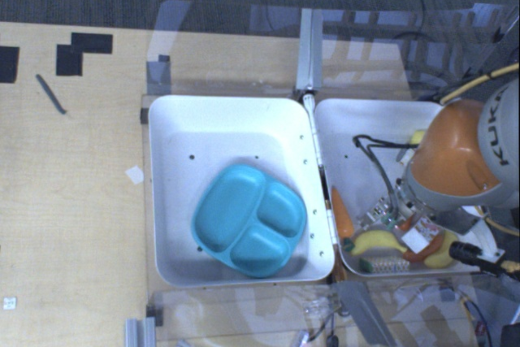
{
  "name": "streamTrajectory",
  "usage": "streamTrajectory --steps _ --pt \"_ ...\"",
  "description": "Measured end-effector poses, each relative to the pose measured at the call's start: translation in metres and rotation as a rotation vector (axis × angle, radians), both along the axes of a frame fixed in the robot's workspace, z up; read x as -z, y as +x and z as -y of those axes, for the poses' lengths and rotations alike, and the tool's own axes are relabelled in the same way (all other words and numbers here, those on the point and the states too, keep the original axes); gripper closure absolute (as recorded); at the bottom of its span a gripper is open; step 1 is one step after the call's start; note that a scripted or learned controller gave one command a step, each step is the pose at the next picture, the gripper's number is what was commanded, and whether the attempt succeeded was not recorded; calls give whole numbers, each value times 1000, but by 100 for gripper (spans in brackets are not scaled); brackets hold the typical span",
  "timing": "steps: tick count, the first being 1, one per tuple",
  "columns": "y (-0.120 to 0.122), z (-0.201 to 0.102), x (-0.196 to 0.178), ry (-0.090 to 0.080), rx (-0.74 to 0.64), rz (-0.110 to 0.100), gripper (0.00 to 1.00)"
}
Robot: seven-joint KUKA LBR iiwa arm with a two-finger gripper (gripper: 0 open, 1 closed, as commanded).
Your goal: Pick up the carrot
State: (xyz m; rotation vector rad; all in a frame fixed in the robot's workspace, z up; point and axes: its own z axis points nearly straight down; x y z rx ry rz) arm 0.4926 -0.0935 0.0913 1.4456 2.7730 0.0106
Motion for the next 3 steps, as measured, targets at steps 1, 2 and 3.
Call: streamTrajectory --steps 1,2,3 --pt "-4 -15 -121 -1 -267 -13 100" --pt "-1 -8 -246 1 97 -15 100" --pt "-1 76 -331 -1 39 -12 100"
